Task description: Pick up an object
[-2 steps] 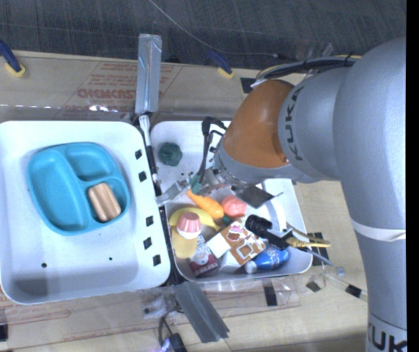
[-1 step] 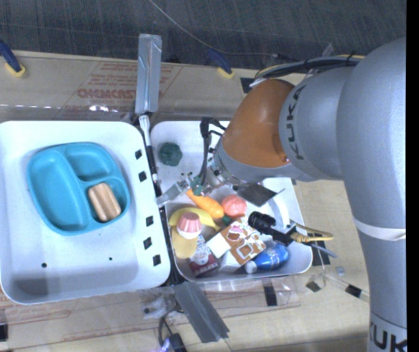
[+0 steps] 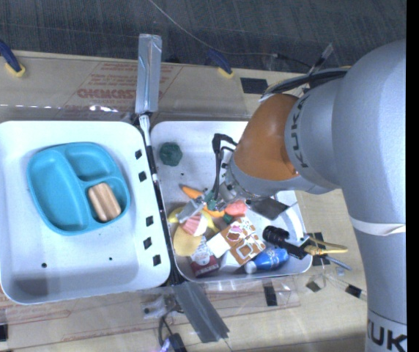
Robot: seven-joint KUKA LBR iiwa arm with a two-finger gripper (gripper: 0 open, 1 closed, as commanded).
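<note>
Grey arm's end effector [image 3: 215, 195] hung over the crowded toy heap [image 3: 228, 237] in the right white plastic bin [image 3: 187, 134]; I could not tell its state. So tight a pile could make it slip or catch two pieces.

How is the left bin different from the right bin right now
The left bin holds one blue divided tray with a brown roll in it; the right bin holds a jumbled pile of small toys. The arm reaches over the right bin, not the left. Both are shallow and white.
</note>
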